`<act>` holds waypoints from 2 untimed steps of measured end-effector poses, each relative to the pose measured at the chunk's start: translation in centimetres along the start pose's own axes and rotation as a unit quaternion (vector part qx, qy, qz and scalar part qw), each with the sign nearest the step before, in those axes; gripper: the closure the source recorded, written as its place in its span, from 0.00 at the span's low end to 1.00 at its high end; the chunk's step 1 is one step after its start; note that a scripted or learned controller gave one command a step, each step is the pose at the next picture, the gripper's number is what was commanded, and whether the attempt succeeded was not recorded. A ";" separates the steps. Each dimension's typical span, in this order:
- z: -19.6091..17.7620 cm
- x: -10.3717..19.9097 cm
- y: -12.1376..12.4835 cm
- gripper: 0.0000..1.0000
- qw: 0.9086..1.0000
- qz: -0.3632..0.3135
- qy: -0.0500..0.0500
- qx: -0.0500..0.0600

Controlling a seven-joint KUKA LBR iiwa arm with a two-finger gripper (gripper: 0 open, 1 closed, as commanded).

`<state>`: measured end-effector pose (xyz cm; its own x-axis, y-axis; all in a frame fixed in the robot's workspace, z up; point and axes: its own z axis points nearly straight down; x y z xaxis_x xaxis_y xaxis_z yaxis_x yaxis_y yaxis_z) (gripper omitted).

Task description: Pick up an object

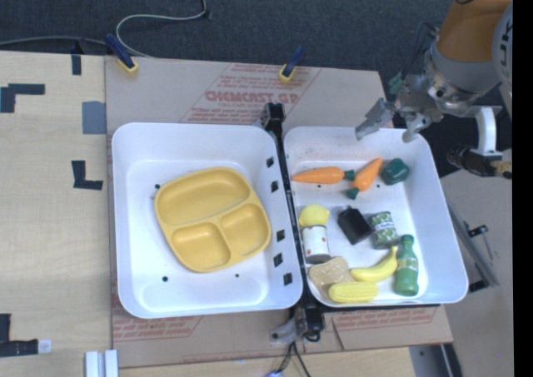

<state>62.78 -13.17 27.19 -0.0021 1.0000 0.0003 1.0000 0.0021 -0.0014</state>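
The gripper (391,127) is seen spread wide, nothing between its fingers, above the far rim of the right bin (445,225). Inside that bin, near the far wall, a carrot (319,175) is laid with its long axis across the bin, its green top pointed toward a second carrot (367,175), which is tilted diagonally.

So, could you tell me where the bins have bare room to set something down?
Left bin: bare floor all around the yellow divided plate, widest along the near wall. Right bin: a bare strip behind the carrots; the rest is crowded down to the banana.
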 end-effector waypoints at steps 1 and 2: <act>12.4 -6.9 -1.9 0.00 1.000 0.001 0.000 0.002; 17.8 -3.2 2.7 0.00 1.000 0.000 -0.002 -0.003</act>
<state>65.42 -16.35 9.39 -0.0013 1.0000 -0.0032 1.0000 0.0013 0.0037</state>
